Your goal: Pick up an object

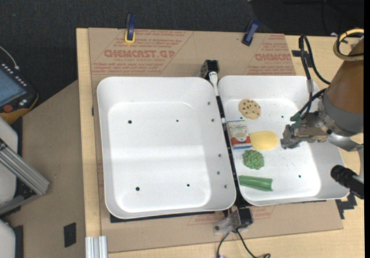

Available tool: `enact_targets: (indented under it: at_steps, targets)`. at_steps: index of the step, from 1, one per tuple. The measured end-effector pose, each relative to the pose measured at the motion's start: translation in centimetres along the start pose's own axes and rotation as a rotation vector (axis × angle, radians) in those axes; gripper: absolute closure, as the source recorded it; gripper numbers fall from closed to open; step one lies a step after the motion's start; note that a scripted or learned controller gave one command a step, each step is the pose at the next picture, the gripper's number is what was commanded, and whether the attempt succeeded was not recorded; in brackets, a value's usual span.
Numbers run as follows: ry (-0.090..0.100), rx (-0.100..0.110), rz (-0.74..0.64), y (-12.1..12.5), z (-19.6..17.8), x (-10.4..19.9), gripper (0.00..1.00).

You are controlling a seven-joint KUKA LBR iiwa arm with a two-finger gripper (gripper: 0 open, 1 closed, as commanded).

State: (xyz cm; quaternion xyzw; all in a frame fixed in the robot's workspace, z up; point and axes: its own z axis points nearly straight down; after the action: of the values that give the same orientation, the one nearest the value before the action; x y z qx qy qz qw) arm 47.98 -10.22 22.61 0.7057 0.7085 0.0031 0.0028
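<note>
In the right bin point(300, 86), mid-floor: yellow lemon-like object point(263, 140), smooth, oval. Cookie point(250, 109) above, small carton point(237, 132) at left, green broccoli point(253, 159) and pepper point(255, 182) below. Hand point(287, 140) just beside lemon's right; grip state: cannot tell.

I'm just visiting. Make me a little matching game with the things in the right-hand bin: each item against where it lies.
Items:
1. cookie
2. yellow lemon
3. green pepper
4. small carton

Places:
A. nearest the bin's front edge
B. right beside the pincer
C. against the divider between the bins
D. farthest back of the four

Pairs: 1-D, 2-B, 3-A, 4-C
</note>
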Motion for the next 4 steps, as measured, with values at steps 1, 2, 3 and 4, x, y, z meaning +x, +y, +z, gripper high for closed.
enact_targets:
  at_steps: [1,2,3,4]
  targets:
    - [0.001,0.004,-0.004,0.1,-3.1,6.3,1.0]
    - [-0.004,0.012,0.016,-0.3,0.7,-5.5,1.0]
    - [-0.013,-0.012,0.009,0.1,-16.6,-12.3,1.0]
    - [0.004,0.016,-0.001,0.0,-8.1,-6.2,1.0]
